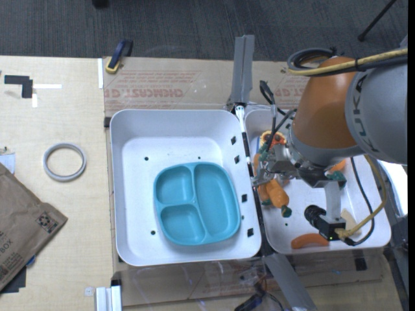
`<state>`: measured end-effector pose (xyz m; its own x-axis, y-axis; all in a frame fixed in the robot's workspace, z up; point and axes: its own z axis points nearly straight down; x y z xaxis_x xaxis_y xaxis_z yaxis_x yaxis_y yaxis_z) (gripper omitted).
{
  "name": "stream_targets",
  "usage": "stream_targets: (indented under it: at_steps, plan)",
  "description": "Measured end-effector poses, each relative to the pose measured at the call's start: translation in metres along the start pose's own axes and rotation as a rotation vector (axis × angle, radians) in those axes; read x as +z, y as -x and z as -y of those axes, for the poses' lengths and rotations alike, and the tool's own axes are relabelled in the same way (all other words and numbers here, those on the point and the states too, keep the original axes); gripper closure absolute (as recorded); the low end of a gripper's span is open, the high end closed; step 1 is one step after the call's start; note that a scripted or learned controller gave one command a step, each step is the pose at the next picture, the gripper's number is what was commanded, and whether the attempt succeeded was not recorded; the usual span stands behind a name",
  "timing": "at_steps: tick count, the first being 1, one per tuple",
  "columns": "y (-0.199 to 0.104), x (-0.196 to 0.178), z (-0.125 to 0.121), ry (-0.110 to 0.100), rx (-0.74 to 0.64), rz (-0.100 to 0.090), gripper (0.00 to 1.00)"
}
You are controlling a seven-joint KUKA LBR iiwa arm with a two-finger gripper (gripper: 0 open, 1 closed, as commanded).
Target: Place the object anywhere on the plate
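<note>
The camera view shows the gripper [272, 173] low over a small orange toy carrot [277, 195] in the right bin [369, 235]. How its fingers stand is unclear. The carrot looks light and smooth; its middle seems best to pinch. The blue plate [194, 203] waits.

The pale wooden surface [58, 115] bears two shallow white bins side by side: the left bin [126, 193] and the right bin [376, 235], their rims close together or perhaps touching. To the left of the bins a grey tape ring [65, 161] lies flat, and a brown cardboard box [19, 229] sits at the left edge. A small blue and yellow tool, possibly a clip [119, 55], rests near the far edge.
</note>
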<state>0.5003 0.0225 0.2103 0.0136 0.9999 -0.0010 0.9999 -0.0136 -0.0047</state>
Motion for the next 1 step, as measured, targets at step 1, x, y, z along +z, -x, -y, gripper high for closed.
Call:
stream_targets:
  at_steps: [1]
  plan:
    - [-0.0614, 0.009, -0.0175, 0.001, -0.184, 0.001, 1.0]
